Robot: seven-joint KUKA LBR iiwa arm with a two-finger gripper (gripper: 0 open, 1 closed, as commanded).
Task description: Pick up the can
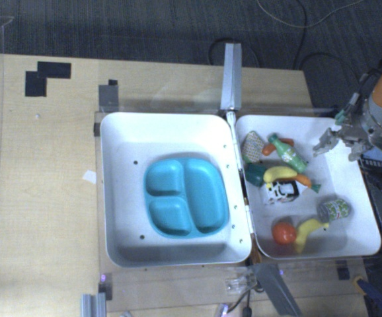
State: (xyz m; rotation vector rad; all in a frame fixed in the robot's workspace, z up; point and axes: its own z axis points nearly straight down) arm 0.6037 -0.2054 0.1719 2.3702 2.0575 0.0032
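Bench (39,177) — 2 bins (171,127) — carpet (112,12)

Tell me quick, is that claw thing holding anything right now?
Gripper: open, holding nothing, over the right bin's far right corner. The can lies in that bin, apart from it.
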